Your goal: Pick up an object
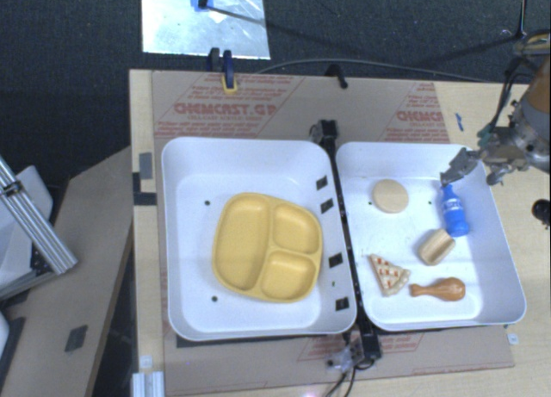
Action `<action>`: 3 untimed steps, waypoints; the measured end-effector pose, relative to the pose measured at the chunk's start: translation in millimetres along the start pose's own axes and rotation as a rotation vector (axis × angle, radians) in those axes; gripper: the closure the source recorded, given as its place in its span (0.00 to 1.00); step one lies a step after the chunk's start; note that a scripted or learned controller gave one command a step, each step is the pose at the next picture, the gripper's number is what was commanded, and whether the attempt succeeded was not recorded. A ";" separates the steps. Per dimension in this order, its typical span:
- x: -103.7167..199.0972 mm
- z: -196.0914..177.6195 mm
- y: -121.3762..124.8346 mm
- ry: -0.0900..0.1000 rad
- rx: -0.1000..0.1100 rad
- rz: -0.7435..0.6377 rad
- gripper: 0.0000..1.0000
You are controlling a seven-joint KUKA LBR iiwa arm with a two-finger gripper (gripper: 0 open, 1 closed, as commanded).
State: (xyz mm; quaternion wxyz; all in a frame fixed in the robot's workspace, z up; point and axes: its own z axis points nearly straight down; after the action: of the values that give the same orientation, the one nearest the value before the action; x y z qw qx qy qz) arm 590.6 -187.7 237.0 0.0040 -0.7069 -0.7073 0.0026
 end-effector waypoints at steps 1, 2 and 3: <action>0.5 -6.3 2.4 -0.003 -0.011 -0.003 0.00; 0.6 49.6 12.7 -0.002 -0.008 -0.003 0.00; 1.0 92.7 18.7 -0.001 -0.008 -0.004 0.00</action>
State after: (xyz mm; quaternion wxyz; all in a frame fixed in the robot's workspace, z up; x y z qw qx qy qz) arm 608.4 -186.5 144.1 0.0008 -0.7056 -0.7086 0.0004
